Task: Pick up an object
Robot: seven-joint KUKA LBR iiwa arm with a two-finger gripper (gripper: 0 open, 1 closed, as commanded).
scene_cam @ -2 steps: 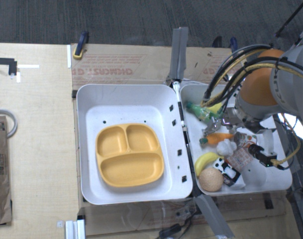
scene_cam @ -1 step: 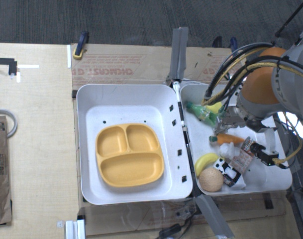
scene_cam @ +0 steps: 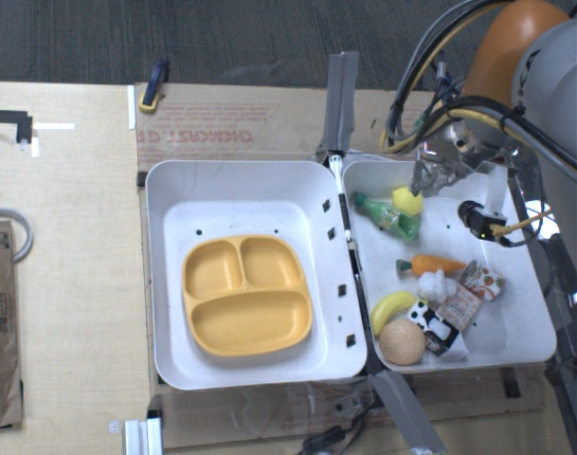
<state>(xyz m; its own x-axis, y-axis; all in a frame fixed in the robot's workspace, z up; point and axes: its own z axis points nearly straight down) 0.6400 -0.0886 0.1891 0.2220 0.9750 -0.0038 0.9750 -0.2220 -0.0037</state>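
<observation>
- Several small objects lie in the right bin, any of which would serve the task: a green bottle with a yellow cap near the far wall, a toy carrot in the middle, and nearer the front a banana, a round tan ball, a black-and-white toy and a printed packet.
- Closest to the claw is the green bottle; its yellow end sits just below and beside the claw, which hangs over the bin's far left corner.
- Whether the claw's fingers are spread or closed I cannot tell; nothing is visibly between them, so I judge the pick not yet made.
- To do it well, I would centre over the bottle's narrow body, turn the claw so it closes across the width rather than the length, and descend straight.
- The bin wall and the divider are near, so keep clear of them on the way down.
- The front cluster is packed tight; touching items there make a clean grip less likely.
- Beside it, the left bin holds a yellow divided plate, on a wooden surface.
</observation>
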